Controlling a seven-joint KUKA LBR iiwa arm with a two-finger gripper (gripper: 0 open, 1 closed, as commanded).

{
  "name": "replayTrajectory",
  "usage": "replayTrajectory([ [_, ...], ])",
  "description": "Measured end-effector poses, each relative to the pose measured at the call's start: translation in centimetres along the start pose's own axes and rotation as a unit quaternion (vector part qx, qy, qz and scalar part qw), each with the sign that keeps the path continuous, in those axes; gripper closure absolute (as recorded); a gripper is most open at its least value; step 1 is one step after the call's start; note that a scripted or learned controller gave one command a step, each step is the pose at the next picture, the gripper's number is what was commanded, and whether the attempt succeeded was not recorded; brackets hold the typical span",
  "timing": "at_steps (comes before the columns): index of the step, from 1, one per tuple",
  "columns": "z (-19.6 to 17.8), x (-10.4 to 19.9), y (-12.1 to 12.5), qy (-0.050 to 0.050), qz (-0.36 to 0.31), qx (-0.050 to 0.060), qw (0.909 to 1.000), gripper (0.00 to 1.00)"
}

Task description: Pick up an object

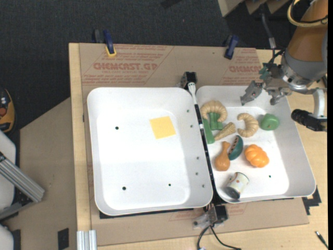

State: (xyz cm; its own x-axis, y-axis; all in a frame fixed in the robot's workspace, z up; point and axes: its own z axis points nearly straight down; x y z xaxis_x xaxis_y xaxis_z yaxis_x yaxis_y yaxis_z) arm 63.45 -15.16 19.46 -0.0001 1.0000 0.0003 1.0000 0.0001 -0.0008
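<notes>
My gripper (264,95) hangs over the far edge of the right bin (291,184), its two fingers spread open with nothing between them. Just below it in that bin lie a green round piece (269,122), a tan croissant (248,123) and another tan croissant (214,109). A green stalk-shaped toy (211,126), a cone-shaped pastry (225,131), an orange pear-shaped toy (222,157), a dark teal piece (237,148), an orange pepper-like toy (256,156) and a small white cup (237,184) lie nearer the front. A yellow square (163,127) lies flat in the left bin (104,155).
The two bins meet along a raised middle rim (200,139). They rest on a brown cardboard sheet (130,64) held by blue clamps (109,39) at the back. A black dark floor surrounds the bench.
</notes>
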Motion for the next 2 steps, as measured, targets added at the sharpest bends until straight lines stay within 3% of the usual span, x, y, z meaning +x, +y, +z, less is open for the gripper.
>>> replayTrajectory([
  [1, 9.7, 4.2, 2.8, 0.0, 0.0, 0.0, 1.0, 0.0],
  [2, -0.8, 8.6, 3.5, 0.0, -0.003, -0.007, 1.0, 0.0],
])
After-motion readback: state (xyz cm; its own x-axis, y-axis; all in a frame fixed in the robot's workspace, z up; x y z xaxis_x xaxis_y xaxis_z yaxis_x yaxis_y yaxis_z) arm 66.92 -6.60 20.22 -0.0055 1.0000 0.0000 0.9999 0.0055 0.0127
